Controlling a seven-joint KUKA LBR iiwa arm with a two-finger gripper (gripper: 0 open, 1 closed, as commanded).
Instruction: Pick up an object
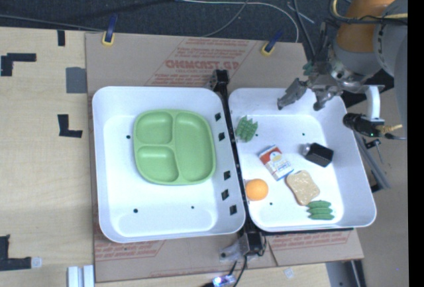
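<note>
Camera view, left bin [112,146]: holds a green divided plate [175,146], lying flat.
Right bin [351,179]: green leafy toy [246,128] near the divider; orange ball [256,189] at the front left; red-and-white carton [275,163] in the middle; tan bread piece [303,187] just beside the carton; green pods [320,211] at the front; black block [318,154] to the right.
Gripper [303,99]: fingers spread apart — nothing between them — poised over the right bin's far edge, well apart from every object.
</note>
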